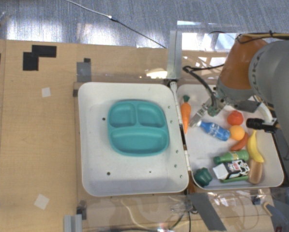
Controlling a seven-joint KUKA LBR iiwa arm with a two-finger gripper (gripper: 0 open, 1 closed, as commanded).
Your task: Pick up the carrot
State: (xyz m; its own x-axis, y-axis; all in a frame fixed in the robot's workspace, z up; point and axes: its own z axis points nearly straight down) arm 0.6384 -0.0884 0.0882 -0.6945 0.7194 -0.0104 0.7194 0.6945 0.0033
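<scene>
Nearest me, I see a teal divided plate point(137, 127) in the left bin point(93, 178). In the right bin point(275, 178), the carrot point(185, 114) lies against the left wall, green top pointing away. My gripper point(202, 116) hangs just right of it, beside a blue bottle point(216, 130); I cannot tell its state.

Bins point(93, 178): smooth white plastic. Teal tray point(137, 127): matt plastic. Bench point(33, 144): bare matt wood. Carrot point(185, 117): smooth, slightly glossy plastic.
</scene>
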